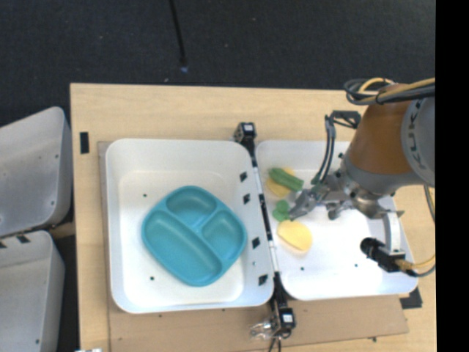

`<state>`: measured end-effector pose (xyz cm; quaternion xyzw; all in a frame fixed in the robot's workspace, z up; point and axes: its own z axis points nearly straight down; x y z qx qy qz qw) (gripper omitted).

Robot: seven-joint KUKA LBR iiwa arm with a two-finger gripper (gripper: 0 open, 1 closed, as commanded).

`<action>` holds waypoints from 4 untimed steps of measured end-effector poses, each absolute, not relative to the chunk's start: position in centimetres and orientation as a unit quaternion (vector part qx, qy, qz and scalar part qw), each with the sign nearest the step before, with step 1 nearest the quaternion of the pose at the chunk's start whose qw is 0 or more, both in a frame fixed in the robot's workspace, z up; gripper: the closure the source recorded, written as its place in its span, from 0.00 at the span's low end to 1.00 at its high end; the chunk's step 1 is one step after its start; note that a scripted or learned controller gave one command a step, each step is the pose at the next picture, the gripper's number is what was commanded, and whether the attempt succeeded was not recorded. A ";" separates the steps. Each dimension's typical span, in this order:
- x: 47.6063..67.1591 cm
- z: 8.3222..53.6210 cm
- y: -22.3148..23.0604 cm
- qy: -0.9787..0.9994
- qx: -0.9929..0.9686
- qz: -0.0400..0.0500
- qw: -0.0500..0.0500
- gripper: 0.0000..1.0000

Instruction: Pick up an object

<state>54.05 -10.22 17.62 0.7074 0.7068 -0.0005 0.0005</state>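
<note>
arm (388, 141) cut off at right frame edge; wrist hides part of right bin (344, 284) floor; gripper (299, 205) fingertips blur into green items (282, 210), contact unreadable; far-left grey panels (29, 174) cropped by frame edge

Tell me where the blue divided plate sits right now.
In the camera view, the blue divided plate lies in the left bin, roughly centred and toward the divider, across from the yellow and green items in the right bin.

A teal divided plate (193, 235) lies in a white bin (117, 196); yellow piece (294, 236) nearby.
</note>
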 end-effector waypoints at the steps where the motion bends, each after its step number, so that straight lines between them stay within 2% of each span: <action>1: 53.4 12.2 -10.5 0.707 0.707 0.000 0.001 0.00; 2: 53.4 10.1 -10.6 0.705 0.709 -0.001 0.000 0.00; 3: 53.7 11.4 -10.6 0.703 0.712 0.003 0.002 1.00; 4: 53.4 17.1 -10.6 0.707 0.708 0.000 0.000 1.00</action>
